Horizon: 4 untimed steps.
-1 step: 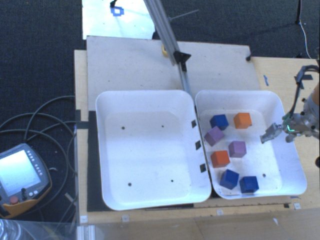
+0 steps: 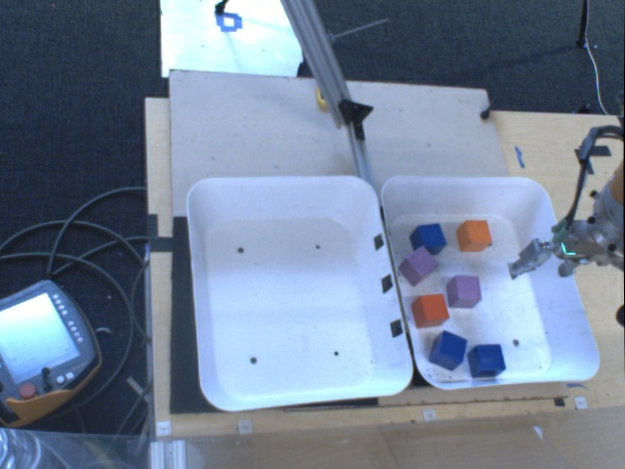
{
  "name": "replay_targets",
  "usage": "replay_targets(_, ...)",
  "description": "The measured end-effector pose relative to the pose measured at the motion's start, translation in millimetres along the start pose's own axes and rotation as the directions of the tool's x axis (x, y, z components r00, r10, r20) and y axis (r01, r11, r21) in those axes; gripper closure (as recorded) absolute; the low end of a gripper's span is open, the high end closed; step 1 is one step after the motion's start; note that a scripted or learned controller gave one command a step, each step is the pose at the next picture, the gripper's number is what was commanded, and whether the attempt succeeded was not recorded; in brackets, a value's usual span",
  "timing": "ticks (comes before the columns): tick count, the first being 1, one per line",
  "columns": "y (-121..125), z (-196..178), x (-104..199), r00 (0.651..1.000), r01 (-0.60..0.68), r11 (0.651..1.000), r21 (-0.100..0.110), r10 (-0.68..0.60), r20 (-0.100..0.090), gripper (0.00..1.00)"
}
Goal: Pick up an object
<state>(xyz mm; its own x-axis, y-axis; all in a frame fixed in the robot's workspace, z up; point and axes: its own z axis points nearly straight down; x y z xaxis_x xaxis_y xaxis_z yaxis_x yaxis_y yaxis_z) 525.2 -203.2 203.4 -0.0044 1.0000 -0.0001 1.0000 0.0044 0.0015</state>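
The right bin (image 2: 547,198) holds several small blocks: a blue one (image 2: 428,237), an orange one (image 2: 474,234), two purple ones (image 2: 419,264) (image 2: 464,290), a second orange one (image 2: 430,310), and two blue ones (image 2: 448,349) (image 2: 485,360) near the front wall. My gripper (image 2: 545,262) hangs over the right side of this bin, to the right of the blocks. It is open, with nothing between its fingers. The nearest blocks are the orange one at the back and the purple one in the middle.
The left bin (image 2: 283,198) stands beside the right one, sharing a middle wall. A slanted metal pole (image 2: 322,47) crosses the back of the bench. A teach pendant (image 2: 39,345) and cables lie on the floor to the left.
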Motion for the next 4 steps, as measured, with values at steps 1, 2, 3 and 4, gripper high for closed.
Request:
replay_targets(1, -4, 62, 0, 1.000, -0.002, 1.000, 0.005, 0.002, -0.002, 0.00)
replay_targets(2, -4, 114, 1, 1.000, -0.002, 1.000, 0.004, 0.002, -0.001, 0.00)
replay_targets(3, -2, 100, 0, 1.000, 0.000, 1.000, -0.003, 0.000, 0.001, 1.00)
replay_targets(4, 5, 41, -8, 1.000, 0.000, 1.000, -0.006, 0.000, 0.003, 1.00)
